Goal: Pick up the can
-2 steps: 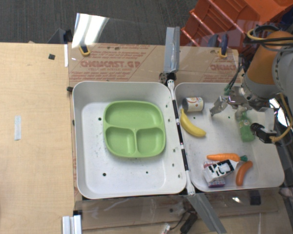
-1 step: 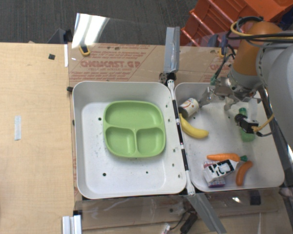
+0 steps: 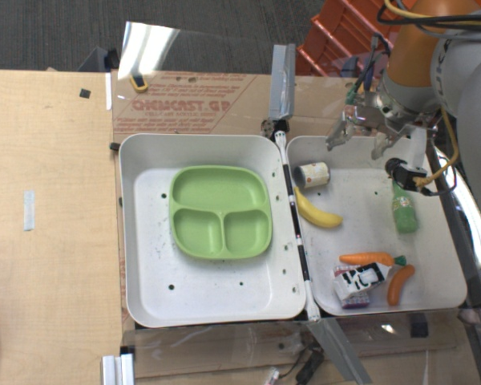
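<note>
A small can (image 3: 312,174) lies on its side in the right bin (image 3: 433,295), close to that bin's back left corner, its round end facing left. My gripper (image 3: 358,139) hangs above the back of the right bin, to the right of the can and higher than it. Its two fingers (image 3: 337,133) stand apart with nothing between them. The can is untouched.
In the right bin lie a banana (image 3: 317,211) just in front of the can, a green bottle (image 3: 403,212), a carrot (image 3: 370,259), a sausage (image 3: 399,284) and a small printed box (image 3: 357,284). The left bin (image 3: 144,287) holds a green divided plate (image 3: 221,212).
</note>
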You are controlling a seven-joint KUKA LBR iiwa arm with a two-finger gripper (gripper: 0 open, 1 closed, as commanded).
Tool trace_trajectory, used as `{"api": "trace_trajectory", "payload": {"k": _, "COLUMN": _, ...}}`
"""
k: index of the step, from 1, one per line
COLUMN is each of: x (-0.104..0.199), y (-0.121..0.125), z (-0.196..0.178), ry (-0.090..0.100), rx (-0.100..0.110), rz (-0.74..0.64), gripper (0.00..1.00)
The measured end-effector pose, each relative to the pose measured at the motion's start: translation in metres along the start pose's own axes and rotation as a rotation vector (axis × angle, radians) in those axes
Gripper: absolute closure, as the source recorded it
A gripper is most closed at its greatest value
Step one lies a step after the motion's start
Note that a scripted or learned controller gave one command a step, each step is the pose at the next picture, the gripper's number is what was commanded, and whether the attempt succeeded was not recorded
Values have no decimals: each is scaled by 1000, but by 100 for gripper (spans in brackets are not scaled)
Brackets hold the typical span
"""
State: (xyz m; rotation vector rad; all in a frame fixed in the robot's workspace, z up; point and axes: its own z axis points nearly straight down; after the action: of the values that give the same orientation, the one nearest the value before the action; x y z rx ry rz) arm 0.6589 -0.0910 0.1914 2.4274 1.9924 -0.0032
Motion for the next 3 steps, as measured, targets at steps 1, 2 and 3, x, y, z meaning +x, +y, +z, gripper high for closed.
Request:
{"api": "trace_trajectory", "payload": {"k": 1, "x": -2, "y": 0, "z": 100, "ry": 0, "rx": 1, "rz": 84, "gripper": 0}}
{"api": "trace_trajectory", "payload": {"k": 2, "x": -16, "y": -47, "z": 100, "ry": 1, "rx": 1, "rz": 89, "gripper": 0}}
{"api": "trace_trajectory", "payload": {"k": 3, "x": -25, "y": -84, "z": 100, "ry": 2, "rx": 2, "rz": 78, "gripper": 0}}
